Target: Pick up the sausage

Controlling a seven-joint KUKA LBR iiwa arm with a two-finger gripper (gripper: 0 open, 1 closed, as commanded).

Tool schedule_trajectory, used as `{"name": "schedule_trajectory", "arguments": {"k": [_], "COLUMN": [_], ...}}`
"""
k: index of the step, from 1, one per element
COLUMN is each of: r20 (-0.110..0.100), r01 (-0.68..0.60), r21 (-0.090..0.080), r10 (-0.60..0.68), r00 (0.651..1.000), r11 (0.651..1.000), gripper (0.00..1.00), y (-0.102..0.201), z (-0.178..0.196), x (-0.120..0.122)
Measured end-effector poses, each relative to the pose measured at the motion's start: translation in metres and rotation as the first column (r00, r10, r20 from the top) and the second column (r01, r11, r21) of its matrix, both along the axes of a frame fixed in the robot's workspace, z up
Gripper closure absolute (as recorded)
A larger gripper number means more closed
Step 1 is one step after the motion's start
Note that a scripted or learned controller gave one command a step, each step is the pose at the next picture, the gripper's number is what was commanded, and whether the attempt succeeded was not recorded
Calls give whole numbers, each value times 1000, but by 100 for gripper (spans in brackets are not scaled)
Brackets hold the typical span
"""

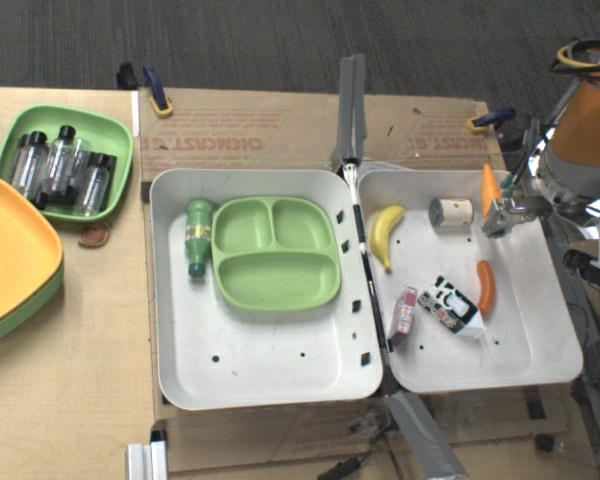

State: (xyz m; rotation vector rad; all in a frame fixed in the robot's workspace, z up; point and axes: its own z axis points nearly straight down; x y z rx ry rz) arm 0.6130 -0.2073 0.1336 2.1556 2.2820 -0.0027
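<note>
Camera view: sausage point(486, 289) lies lengthwise at right of the right bin point(540, 368), just beside a black-and-white packet point(452, 305), untouched. Gripper point(500, 218) hovers above it near the upper right; can't tell jaws' state. Best: drop straight down, straddle the sausage's short axis at mid-length, and avoid the packet and a carrot point(489, 188).

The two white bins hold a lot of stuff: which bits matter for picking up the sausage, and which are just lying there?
Belongs to the job:
- small orange-red sausage
- grey metal claw
- right white bin

Just lying about:
- yellow banana
- green divided plate
- green bottle
- orange carrot
- small silver can
</note>
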Motion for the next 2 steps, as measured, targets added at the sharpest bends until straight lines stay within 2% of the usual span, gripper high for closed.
{"name": "schedule_trajectory", "arguments": {"k": [1, 2], "r20": [-11, -1], "r01": [244, 152], "r21": [3, 1], "r10": [-244, -152], "r00": [970, 988], "r11": [970, 988], "gripper": [100, 100], "y": [0, 20], "z": [-44, 49], "x": [-20, 23]}}
